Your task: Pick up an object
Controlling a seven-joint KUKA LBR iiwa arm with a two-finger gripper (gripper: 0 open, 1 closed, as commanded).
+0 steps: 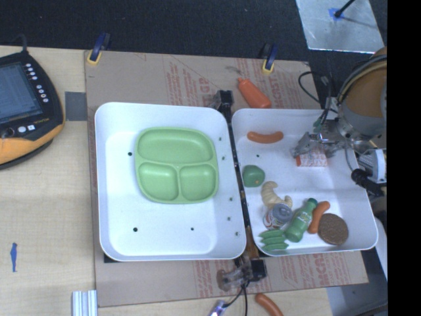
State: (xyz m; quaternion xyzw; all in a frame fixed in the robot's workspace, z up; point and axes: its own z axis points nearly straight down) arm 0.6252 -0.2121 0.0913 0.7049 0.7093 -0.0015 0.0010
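Observation:
My gripper reaches in from the right and sits low over the upper right part of the right bin. A small white and red object lies right beneath it; whether it is held is unclear. Left of it lies a sausage. Lower in the bin are a green ball, a cream banana-like piece, a grey can, a green bottle, an orange carrot, a brown cookie and a green pea pod.
The left bin holds a green divided plate. An orange carrot-like toy lies on the cardboard behind the bins, and another orange piece lies in front. A control pendant rests at far left.

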